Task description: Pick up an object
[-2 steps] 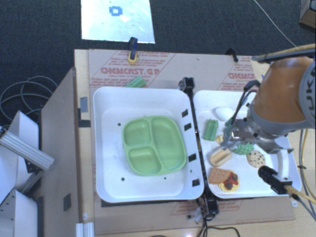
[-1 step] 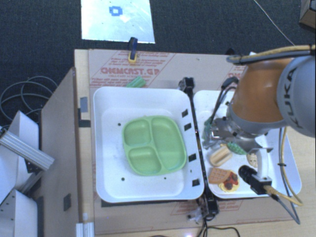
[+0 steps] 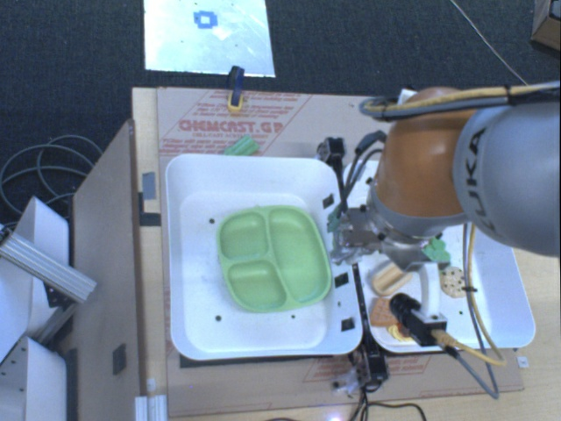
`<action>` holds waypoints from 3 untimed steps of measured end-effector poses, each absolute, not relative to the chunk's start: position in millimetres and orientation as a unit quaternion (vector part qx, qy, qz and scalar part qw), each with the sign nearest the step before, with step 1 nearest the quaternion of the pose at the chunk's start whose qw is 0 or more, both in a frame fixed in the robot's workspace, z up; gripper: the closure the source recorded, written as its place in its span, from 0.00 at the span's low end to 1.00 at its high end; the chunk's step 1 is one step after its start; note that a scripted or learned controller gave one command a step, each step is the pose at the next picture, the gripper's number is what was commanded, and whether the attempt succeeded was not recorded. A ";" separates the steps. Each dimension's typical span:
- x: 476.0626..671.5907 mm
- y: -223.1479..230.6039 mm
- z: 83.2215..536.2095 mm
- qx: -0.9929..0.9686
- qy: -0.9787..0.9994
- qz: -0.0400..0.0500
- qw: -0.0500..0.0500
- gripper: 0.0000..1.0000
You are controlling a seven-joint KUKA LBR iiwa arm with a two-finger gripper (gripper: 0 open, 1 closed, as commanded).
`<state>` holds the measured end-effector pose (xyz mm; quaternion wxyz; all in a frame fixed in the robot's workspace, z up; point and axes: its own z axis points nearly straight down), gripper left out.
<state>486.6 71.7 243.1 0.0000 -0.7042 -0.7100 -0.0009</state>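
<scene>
Two shallow white bins sit side by side on the counter (image 3: 149, 261). The left bin (image 3: 197, 323) holds a green divided tray (image 3: 273, 258) at frame centre. The grey and orange arm (image 3: 456, 169) covers much of the right bin (image 3: 517, 318), where a tan bread-like piece (image 3: 388, 279) and a speckled cookie (image 3: 452, 281) lie. The end effector (image 3: 351, 239) hangs over the bins' shared edge; its opening cannot be told.

Dark carpet floor (image 3: 70, 51) all round the bench; pale square sheet (image 3: 208, 24) lying flat at top, small blue mark (image 3: 204, 20) near its middle; yellow-and-black clamp (image 3: 235, 90) on the cardboard's (image 3: 263, 117) top edge, red lettering just below; loose grey cables (image 3: 35, 169) curling at left; metal rail (image 3: 48, 266) slanting beneath them.
</scene>
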 end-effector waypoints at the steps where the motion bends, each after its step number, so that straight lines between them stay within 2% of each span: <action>1: 485.9 -36.6 205.8 -0.710 -0.704 0.002 0.000 1.00; 2: 487.3 42.6 230.7 -0.703 -0.711 -0.002 0.000 1.00; 3: 498.2 -35.3 181.9 -0.709 -0.705 0.001 0.000 1.00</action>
